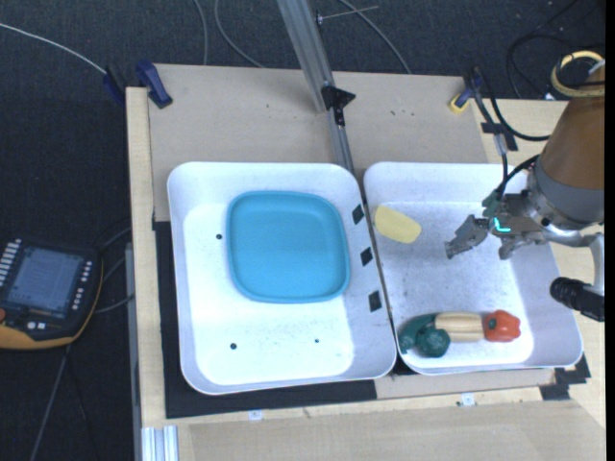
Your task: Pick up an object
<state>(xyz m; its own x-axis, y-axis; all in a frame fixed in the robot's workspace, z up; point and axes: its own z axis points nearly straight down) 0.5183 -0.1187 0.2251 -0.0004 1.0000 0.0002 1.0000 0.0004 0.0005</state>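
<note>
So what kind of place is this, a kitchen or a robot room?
Most likely a robot lab, not a kitchen. A robot arm's gripper hangs over two white bins on a bench, cables trail over dark carpet, and a handheld control pad lies on the floor. The yellow, green and red food looks like toys.

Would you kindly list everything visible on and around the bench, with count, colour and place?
Bins: two, white, side by side on the bench.
Plate: one, blue, in the left bin.
Yellow object: one, upper left of the right bin.
Green object: one, right bin's near edge.
Tan object: one, beside the green.
Red object: one, beside the tan.
Pendant: one, dark, left of the bench.
Gripper: one, grey, above the right bin, holding nothing.
</note>
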